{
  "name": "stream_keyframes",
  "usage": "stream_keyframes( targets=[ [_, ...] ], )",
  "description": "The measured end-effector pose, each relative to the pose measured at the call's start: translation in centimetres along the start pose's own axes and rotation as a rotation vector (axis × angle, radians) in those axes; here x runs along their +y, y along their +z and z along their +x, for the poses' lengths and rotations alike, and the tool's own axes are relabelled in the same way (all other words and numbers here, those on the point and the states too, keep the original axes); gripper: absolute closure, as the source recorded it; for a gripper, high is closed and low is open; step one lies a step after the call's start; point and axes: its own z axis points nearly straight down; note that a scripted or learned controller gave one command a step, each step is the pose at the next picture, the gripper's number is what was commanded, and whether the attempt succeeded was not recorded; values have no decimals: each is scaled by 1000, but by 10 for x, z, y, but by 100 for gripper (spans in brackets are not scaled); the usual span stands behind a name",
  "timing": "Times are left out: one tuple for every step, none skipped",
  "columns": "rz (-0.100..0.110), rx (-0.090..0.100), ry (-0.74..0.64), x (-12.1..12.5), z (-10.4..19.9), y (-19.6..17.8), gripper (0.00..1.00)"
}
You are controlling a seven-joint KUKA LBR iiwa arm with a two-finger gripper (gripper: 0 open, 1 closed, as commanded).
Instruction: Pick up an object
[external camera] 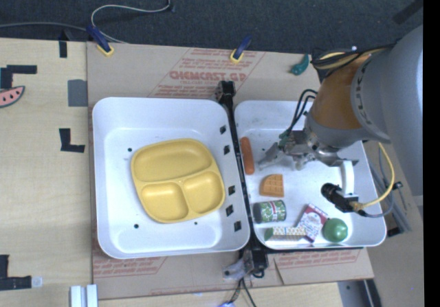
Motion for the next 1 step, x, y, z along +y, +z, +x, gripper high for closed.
stream_keyframes(
  targets=[
    [2, -3, 3, 17, 5, 19, 0]
  ],
)
